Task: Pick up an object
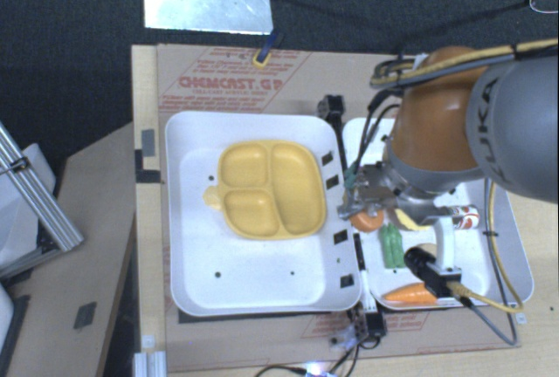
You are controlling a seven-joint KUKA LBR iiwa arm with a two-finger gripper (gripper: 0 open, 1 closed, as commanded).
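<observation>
Lying in the right-hand bin (pixel 515 266), hard against its left wall, a small orange object (pixel 369 219) sits directly at the business end of the gripper (pixel 356 202), so close that the two appear to touch; whether it is actually pinched there cannot be told, since the wrist body covers the spot. Just below it a green object (pixel 390 246) stands with its long axis running up and down the view, and lower still an orange carrot-shaped piece (pixel 409 296) lies crosswise along the bin's near edge. A sliver of yellow (pixel 407 219) peeks out beside the green one, under the arm, and a white item with red marking (pixel 461 216) rests further right. From the tool tip, then, the nearest candidate lies immediately below and slightly right, with the green one the next step down that same line. The arm (pixel 454 131), grey with its orange section, leans in from the right and hangs over the upper half of this bin. Across the divider, the left bin (pixel 188 209) holds a yellow divided plate (pixel 266 189), well apart from the tool. My judgement is that the pick turns on a short, nearly vertical descent rather than any sideways travel.
</observation>
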